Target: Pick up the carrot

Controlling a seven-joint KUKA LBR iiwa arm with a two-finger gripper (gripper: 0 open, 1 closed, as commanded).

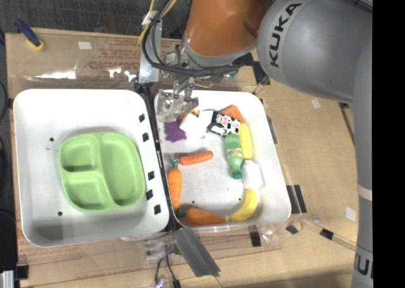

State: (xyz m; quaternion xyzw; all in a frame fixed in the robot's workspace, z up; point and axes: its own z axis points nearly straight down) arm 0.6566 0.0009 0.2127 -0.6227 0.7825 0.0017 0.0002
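Now my arm [316, 33] reaches in from right, wrist bent down over right bin [275, 173] far-left corner. My gripper [177, 104] hangs just above purple toy [174, 131], grip state unclear. Carrot [196, 159] lies mid-bin, apart from gripper; second carrot [174, 185] by left wall

I watch through a single fixed camera set above the tabletop [50, 46], looking down at a slant on both white bins: the left bin [28, 109] and right bin [275, 182]. The arm [316, 33] looms close at upper right.
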